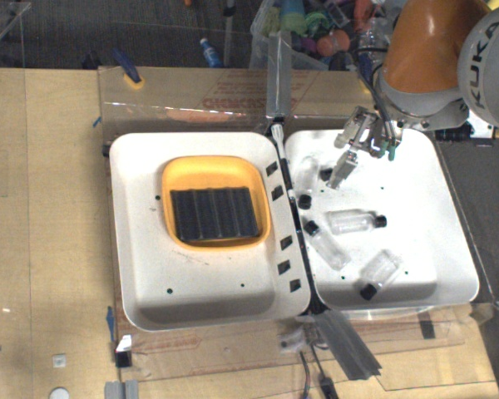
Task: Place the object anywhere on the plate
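While the gripper (347,166) hangs over the right bin (449,223), grip state unreadable, we log clear bottles (353,221); slip risk before the plate (212,171).

Grey arm with orange band (437,36) cropped at top-right edge; clear plastic bin of coloured toys (328,11) cut off at top.

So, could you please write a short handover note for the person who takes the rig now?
Gripper: above the right bin, near its back left part; nothing seen between its fingers.
Objects: several clear bottles with dark caps lie in the right bin, for example one in the middle and one nearer the front.
Plate: yellow, in the left bin, with a dark ribbed insert in it.
Done: no bottle on the plate.
Left: grasp one, carry it, place it.
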Tool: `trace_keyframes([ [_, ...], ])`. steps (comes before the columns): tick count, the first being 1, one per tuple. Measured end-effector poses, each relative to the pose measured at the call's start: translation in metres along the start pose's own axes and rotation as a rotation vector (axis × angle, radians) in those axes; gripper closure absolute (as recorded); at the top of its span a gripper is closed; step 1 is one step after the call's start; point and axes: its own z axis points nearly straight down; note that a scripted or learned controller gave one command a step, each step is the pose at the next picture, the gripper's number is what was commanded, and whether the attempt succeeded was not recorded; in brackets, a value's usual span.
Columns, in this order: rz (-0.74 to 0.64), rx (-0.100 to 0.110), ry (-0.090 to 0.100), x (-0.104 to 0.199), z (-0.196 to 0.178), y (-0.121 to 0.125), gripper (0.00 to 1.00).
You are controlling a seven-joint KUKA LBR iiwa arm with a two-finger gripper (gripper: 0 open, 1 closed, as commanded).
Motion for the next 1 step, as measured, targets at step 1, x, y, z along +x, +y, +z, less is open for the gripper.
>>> trace_keyframes([
  [1,-0.316,-0.001,0.0,0.0066,-0.0022,0.0155,0.0],
])
